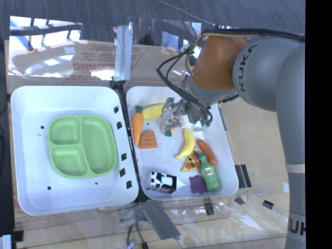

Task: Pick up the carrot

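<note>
Looming closest, grey arm [270, 82] hiding right bin's [228, 154] far corner. Gripper [170, 119] over that bin, jaws apart, holding nothing. Carrot [137, 128] at left wall, beside corn [151, 111] and waffle [148, 140]. Fingertips blurry.

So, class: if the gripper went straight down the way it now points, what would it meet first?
Probably the bare floor of the right bin, between the carrot and banana; depth under the gripper is unclear.
</note>
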{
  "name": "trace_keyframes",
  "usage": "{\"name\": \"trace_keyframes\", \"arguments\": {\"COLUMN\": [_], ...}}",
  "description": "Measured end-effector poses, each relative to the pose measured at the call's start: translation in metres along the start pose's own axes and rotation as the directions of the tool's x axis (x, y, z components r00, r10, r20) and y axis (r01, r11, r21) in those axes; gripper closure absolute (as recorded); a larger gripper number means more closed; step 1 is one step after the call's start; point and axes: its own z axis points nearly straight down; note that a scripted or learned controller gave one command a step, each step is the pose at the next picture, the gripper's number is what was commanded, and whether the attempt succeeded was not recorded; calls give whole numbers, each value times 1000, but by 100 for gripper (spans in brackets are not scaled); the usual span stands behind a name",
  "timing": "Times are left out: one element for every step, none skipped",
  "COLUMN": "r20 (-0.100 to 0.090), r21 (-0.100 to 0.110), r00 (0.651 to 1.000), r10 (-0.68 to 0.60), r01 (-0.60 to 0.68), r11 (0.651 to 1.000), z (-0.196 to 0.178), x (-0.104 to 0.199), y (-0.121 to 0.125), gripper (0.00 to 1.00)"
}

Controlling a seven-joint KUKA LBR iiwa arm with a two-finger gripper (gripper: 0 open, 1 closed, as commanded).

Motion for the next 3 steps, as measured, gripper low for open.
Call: {"name": "trace_keyframes", "arguments": {"r20": [0, -21, -11], "r21": [0, -2, -1], "r00": [1000, 998, 998], "r10": [-2, 60, 54], "r01": [2, -60, -54], "r11": [1000, 998, 999], "z": [0, 41, 30], "x": [0, -18, -21], "y": [0, -39, -37], "gripper": [0, 0, 100]}}
